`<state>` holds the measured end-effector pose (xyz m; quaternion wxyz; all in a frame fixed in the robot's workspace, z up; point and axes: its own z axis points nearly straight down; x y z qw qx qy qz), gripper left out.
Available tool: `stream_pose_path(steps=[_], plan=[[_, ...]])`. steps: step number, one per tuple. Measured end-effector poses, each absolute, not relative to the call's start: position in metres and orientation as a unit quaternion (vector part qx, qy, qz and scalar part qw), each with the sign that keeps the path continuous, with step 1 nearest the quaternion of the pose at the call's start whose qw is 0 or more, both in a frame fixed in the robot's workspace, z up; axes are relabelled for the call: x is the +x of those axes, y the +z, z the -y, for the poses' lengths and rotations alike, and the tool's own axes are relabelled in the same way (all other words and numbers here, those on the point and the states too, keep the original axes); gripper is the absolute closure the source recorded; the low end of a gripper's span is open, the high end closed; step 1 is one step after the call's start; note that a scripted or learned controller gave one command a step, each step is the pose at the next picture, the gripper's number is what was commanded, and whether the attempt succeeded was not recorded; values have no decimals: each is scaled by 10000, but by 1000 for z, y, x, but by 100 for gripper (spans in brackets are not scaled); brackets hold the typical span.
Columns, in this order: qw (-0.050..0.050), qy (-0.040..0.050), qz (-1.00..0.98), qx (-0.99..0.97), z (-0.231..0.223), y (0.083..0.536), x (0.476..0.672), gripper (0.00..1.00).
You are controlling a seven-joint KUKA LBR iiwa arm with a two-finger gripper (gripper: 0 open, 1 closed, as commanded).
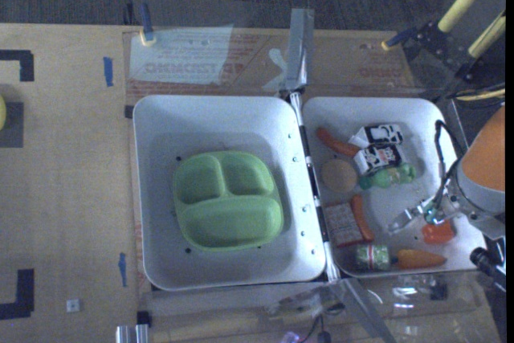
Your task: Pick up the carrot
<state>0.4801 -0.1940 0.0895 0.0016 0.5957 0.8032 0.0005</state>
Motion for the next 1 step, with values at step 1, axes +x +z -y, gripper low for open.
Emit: stream_pose_path(steps=[1], plan=[[-13, 26, -8372, 5469, 219, 89, 481, 0]])
